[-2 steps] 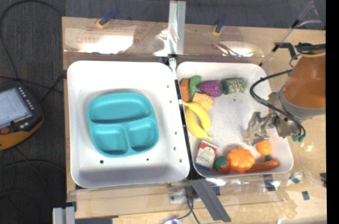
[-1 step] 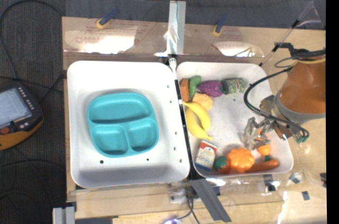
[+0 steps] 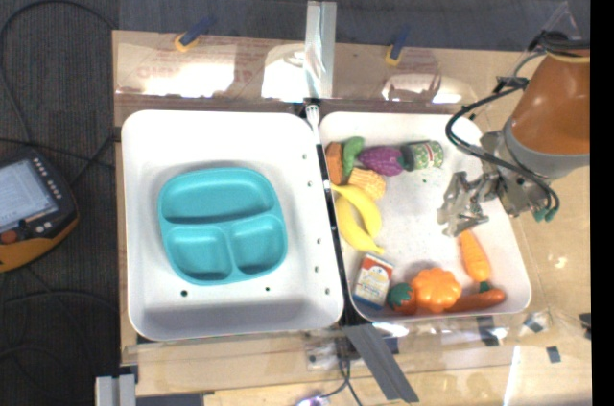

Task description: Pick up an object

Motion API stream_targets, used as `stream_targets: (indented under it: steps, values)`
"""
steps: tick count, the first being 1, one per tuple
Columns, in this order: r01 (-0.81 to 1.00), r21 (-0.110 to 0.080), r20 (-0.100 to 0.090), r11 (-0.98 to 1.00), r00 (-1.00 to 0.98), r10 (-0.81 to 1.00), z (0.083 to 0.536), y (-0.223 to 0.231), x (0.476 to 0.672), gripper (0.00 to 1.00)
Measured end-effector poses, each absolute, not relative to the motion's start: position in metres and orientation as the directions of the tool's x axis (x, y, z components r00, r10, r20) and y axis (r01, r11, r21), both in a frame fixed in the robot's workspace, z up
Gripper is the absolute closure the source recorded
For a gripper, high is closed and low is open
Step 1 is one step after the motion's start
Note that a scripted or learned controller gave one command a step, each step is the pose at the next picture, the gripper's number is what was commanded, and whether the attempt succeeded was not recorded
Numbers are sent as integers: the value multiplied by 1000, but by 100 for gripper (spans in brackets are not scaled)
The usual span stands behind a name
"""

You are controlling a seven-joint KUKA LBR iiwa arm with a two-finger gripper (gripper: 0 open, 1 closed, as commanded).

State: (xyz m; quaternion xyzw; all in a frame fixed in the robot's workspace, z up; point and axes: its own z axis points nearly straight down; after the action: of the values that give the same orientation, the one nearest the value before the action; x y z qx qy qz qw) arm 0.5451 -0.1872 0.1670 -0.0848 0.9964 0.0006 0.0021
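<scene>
The right bin (image 3: pixel 422 203) holds several toy foods. A yellow banana (image 3: pixel 357 214) lies at its left side, below a corn cob (image 3: pixel 367 181) and a purple eggplant (image 3: pixel 384 159). A green can (image 3: pixel 423 155) lies at the back. An orange carrot (image 3: pixel 473 257), an orange pumpkin (image 3: pixel 435 289), a red chili (image 3: pixel 477 300) and a small carton (image 3: pixel 372 279) sit along the front. My gripper (image 3: pixel 463 205) hangs over the bin's right half, just above the carrot, open with nothing between its fingers.
The left bin (image 3: pixel 144 164) holds a teal divided plate (image 3: pixel 223 224). A ridge (image 3: pixel 326 231) separates the two bins. Black cables (image 3: pixel 470 121) loop off the wrist over the right bin's back corner. A handheld pendant (image 3: pixel 29 203) lies on the floor at far left.
</scene>
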Motion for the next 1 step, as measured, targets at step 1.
stream_targets:
  steps: [1]
  values:
    - [-417, -9, -11, 909, -909, -417, 92, -188, 509, 100]
